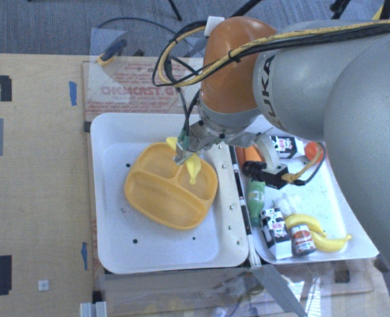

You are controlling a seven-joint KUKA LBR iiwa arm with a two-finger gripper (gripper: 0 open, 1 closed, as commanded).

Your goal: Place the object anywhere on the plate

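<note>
The two-finger gripper is clamped on a small yellow object above the orange divided plastic plate. Released so near the plate's rim, the object could bounce off into the white bin.

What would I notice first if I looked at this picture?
The huge grey arm with an orange band reaches in from the right. Below it, a yellow-orange divided plastic plate lies in the left white bin, with a small yellow object at its upper edge beneath the gripper. A yellow banana lies in the right bin.
</note>
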